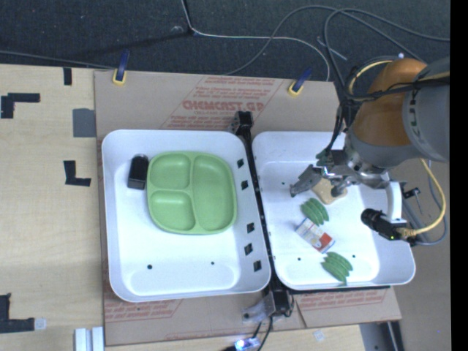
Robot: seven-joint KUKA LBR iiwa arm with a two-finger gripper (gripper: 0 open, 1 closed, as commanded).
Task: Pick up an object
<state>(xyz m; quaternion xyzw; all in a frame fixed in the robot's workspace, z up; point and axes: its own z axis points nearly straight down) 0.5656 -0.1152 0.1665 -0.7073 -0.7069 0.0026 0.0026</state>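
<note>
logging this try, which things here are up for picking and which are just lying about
For the job: gripper, tan item under it, green pod, red-white packet, second pod, all in the right bin.

Lying about: green plate, black block, left bin.

The two shallow white plastic bins (124, 269) look smooth and faintly glossy — as does the pale green divided plastic plate (192, 193) — over matt brown printed cardboard (219, 97).

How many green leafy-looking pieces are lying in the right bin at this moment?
2. One green piece lies mid-bin just below the gripper; the other green piece lies near the front edge. The arm may hide more.
</note>
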